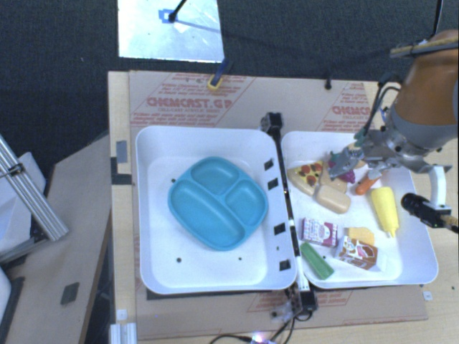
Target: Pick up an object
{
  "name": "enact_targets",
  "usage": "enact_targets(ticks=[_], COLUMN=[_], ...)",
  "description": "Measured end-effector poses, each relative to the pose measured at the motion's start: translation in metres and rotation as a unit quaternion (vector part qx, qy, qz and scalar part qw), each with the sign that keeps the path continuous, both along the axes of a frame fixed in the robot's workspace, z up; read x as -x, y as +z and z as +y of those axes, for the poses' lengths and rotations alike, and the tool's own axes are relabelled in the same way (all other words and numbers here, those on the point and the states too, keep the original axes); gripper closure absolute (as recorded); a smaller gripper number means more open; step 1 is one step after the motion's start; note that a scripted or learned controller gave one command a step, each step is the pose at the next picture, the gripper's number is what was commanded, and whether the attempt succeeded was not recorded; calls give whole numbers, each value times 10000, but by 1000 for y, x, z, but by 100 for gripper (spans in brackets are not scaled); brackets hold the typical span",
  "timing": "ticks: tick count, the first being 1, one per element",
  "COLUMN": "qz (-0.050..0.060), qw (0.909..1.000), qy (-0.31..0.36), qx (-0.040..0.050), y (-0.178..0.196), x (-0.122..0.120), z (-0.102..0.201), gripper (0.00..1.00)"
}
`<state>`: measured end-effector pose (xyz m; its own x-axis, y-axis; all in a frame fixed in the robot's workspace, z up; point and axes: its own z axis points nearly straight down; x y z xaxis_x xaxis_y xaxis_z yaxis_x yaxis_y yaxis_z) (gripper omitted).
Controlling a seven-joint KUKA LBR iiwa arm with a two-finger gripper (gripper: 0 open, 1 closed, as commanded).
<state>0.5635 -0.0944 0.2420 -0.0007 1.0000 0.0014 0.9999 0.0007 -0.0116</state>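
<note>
The gripper (349, 162) hung low over the far part of the right bin (423, 260), and whether its fingers were spread or closed could not be told. A purple toy (347, 173) lay right beneath it. Just to its left sat a pizza slice (309, 175), below it a tan bread piece (333, 198), and beside it an orange carrot (366, 185). Nearer the camera lay a yellow corn cob (385, 208), a pink carton (320, 231), a green piece (316, 260) and a snack packet (356, 252). Well to the left, the other bin (154, 192) held a blue divided plate (217, 202).
</note>
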Motion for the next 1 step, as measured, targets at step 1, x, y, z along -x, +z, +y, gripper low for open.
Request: enact_targets(ticks=[1], qz=[-67], qw=[10000], qy=[12], qx=[7], y=[7], x=[-2], z=[0], gripper=[0])
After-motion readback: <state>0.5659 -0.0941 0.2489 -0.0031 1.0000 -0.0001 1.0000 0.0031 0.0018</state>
